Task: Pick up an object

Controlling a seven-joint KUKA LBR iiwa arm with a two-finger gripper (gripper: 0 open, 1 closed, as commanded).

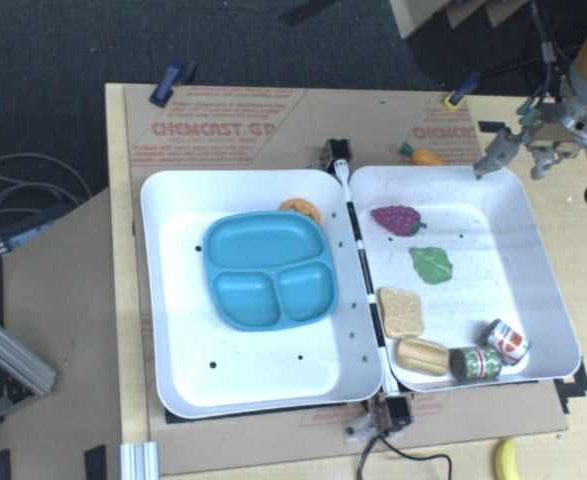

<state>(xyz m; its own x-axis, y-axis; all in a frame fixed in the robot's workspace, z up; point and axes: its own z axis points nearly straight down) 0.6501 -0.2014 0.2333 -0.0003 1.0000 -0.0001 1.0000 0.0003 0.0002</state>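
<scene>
My gripper (521, 160) hangs open over the far right corner of the right bin (533, 230), with nothing between its two fingers. In that bin lie a purple grape bunch (397, 219), a green leaf (432, 265), a slice of toast (402, 311), a hot-dog bun (422, 355), a dark can with a green label (475, 364) and a small red and white can (508, 340). The grapes sit well to the left of the gripper and nearer the camera. The other pieces lie toward the bin's near edge.
The left bin (173, 298) holds a blue divided plate (270, 269) and a small orange pastry (299, 208) at its far rim. An orange carrot (423, 154) lies on the board behind the right bin. Blue clamps (172, 81) hold the board's far edge. A yellow piece (506, 460) lies in front.
</scene>
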